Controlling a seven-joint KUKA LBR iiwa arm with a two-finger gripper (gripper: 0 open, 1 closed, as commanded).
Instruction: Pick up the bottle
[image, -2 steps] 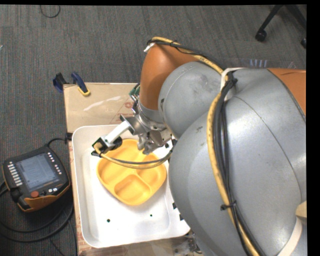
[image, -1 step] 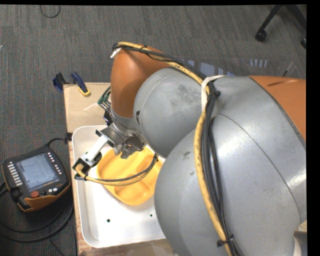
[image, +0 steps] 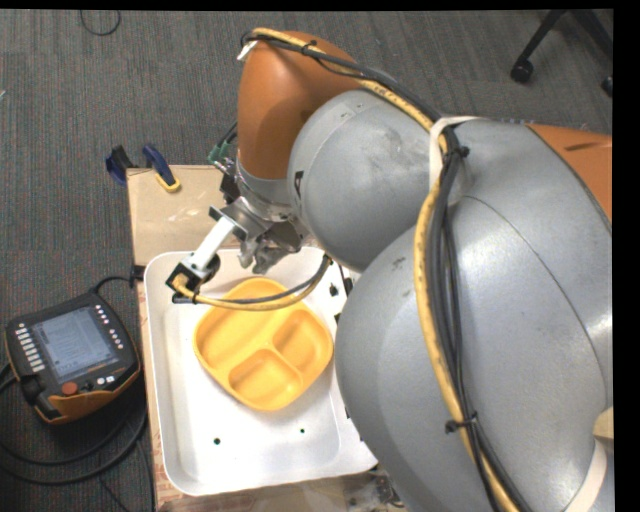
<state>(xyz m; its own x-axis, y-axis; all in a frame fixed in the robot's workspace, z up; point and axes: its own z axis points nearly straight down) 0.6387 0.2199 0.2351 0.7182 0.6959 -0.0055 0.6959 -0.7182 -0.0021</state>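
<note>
My gripper (image: 258, 245) hangs over the far end of the left white bin (image: 205, 440), below the orange wrist band. A white, bottle-like piece with a black end (image: 205, 256) slants down-left from the gripper to the bin's far left corner. A yellow cable runs from its black end, and I cannot tell whether it is the bottle or part of the arm. The grey arm covers the right bin and most of the right side of the view.
A yellow three-compartment plate (image: 265, 348) lies in the middle of the left bin, just below the gripper. Blue clamps (image: 140, 165) sit at the far corner of the wooden bench top. A teach pendant (image: 70, 350) lies on the floor at the left.
</note>
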